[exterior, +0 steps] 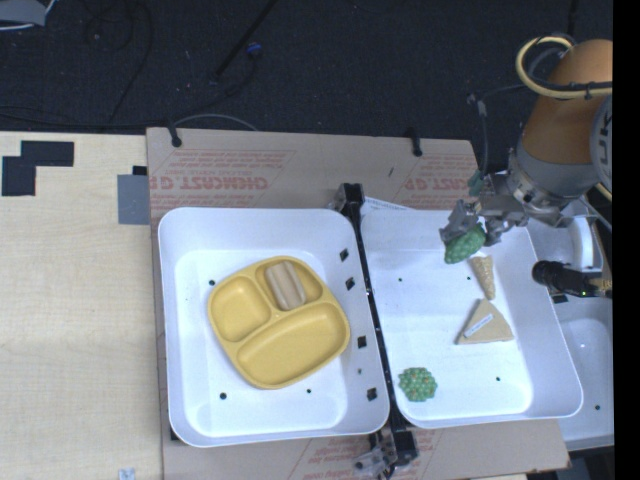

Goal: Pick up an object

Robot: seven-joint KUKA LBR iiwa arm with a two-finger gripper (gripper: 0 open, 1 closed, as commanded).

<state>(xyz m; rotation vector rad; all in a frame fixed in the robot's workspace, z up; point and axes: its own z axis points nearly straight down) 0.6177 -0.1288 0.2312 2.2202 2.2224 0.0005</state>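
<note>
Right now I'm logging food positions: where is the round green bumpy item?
The round green bumpy item lies on the floor of the right bin, near its front edge, below the sandwich triangle.

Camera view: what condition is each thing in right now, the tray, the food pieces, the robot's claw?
Yellow tray: flat in the left bin, a tan piece in one small compartment.
Gripper: over the right bin, shut on a dark green piece, lifted.
Cone-shaped piece: lying in the right bin.
Wedge: lying flat, apart from the cone.
Round green piece: resting near the front, alone.
</note>
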